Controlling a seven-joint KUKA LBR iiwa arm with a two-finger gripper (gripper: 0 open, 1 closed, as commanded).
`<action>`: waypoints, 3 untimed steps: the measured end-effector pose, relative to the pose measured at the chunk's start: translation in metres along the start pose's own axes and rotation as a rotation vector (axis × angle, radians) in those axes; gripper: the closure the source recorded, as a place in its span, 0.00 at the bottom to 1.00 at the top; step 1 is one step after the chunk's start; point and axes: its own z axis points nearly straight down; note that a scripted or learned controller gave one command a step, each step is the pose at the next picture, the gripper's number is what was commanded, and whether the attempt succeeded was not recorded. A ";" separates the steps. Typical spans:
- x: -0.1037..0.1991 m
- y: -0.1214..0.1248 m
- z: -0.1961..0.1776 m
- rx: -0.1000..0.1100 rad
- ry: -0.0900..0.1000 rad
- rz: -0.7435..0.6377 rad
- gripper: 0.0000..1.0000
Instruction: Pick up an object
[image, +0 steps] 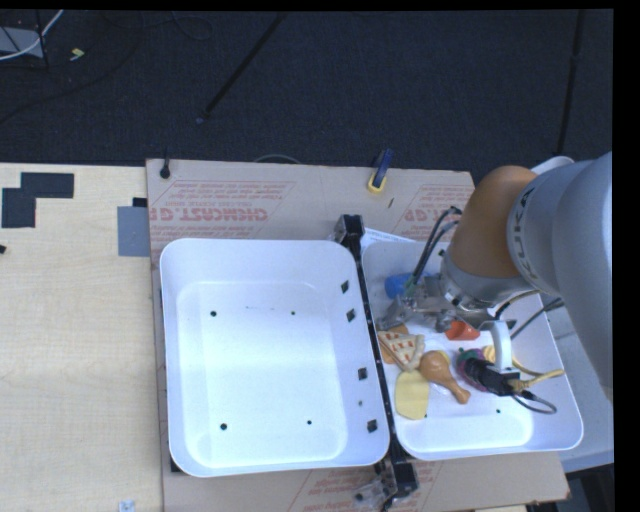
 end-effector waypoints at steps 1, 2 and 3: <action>-0.002 0.001 -0.010 0.001 0.003 0.006 1.00; -0.002 0.001 -0.010 0.001 0.003 0.008 0.00; -0.004 0.000 -0.020 0.002 0.004 0.012 1.00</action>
